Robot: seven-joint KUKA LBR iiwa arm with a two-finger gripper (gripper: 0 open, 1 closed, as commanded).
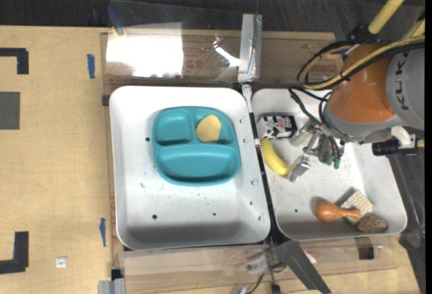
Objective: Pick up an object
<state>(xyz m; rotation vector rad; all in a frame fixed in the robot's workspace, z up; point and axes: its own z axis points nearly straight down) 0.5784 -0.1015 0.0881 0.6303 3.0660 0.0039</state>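
Observation:
My gripper (pixel 314 159) hangs over the right bin (pixel 385 181), just right of a yellow banana (pixel 274 156) that lies by the bin's left wall. Its fingers stand apart and nothing shows between them; one silver fingertip (pixel 298 168) is close to the banana's lower end. A small black-and-white item (pixel 278 125) lies near the bin's top left corner. A brush with an orange handle (pixel 332 210) and a brown lump (pixel 371 222) lie at the bin's lower right.
In the left bin (pixel 135 171) sits a teal divided plate (pixel 196 161) with a yellow roundish thing (pixel 208 128) in its upper right compartment. A clear plastic sheet (pixel 175 50) stands behind the bins. Cables (pixel 320 63) loop above the arm.

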